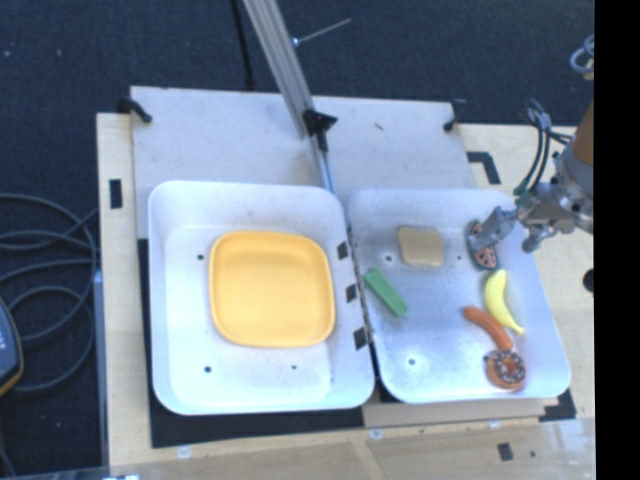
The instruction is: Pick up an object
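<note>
Gripper (487, 240) at the frame's right, above the right bin (440, 368); finger opening indiscernible, grasp unconfirmed. Below it lie a toy banana (502, 301), sausage (488, 327) and doughnut (505, 369). Yellow plate (271, 288) occupies the left bin (180, 368).

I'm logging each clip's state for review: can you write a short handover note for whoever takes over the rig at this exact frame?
Gripper: low over the upper right part of the right bin, right by a small dark reddish item; nothing visibly held.
Right bin contents: tan block, green piece near the divider, banana, orange sausage-shaped item, donut.
Left bin: yellow plate.
Done: the arm is over the objects.
Left: grasp and lift one object.
</note>
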Robot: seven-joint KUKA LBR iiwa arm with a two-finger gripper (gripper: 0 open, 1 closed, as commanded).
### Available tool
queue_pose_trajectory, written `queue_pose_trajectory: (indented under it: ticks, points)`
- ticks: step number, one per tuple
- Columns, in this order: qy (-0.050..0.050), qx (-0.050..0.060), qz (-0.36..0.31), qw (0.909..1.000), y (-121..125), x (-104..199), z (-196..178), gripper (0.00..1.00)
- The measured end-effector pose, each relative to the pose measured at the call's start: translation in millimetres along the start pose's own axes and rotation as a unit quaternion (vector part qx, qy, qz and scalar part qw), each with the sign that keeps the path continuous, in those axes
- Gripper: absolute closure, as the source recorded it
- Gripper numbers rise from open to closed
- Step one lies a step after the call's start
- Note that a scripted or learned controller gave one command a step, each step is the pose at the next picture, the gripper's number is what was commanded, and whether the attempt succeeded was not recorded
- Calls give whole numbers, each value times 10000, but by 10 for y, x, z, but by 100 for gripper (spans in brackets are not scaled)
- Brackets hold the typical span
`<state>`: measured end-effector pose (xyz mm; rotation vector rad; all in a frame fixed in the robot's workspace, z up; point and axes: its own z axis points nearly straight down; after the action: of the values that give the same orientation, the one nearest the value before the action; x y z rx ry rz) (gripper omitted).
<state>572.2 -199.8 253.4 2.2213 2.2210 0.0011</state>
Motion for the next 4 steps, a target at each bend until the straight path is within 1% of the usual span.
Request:
queue_pose_trajectory:
  ticks: [1,2,3,4]
  points:
    - [1,24,0,10000,-14,77,588,0]
    - [0,27,7,10000,-27,-19,1161,0]
    - [-4,6,2,10000,-29,-22,1534,0]
    - [-2,-12,6,10000,-20,-26,1416,100]
